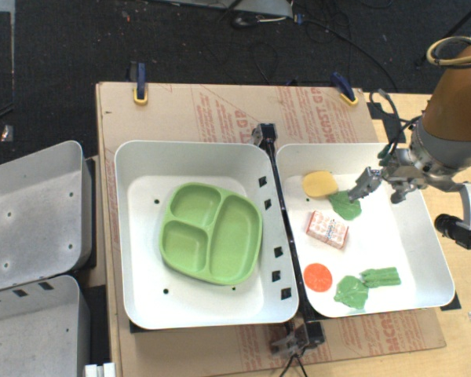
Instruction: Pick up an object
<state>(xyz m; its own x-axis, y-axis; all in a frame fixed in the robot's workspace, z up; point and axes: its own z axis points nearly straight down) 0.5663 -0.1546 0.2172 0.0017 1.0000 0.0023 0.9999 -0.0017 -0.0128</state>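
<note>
Now the two-finger gripper [366, 184] reaches into the right white bin [424, 242], its tips touching a small green soft piece [345, 205] beside a yellow rounded lump [319, 183]; whether it pinches that piece I cannot tell. A green divided plastic tray [211, 232] fills the left bin [141, 171]

light green 3-compartment plastic tray [212, 233], left white bin [133, 210] | right white bin [424, 242]: yellow oval piece [319, 183] at 11 o'clock | pink-and-white patterned packet [326, 229] centre | orange-red round disc [318, 276] at 7 o'clock | 2 green soft pieces: [345, 205] at 12 o'clock, [366, 285] at 6 o'clock | tan cardboard sheet [220, 116], red print
</note>
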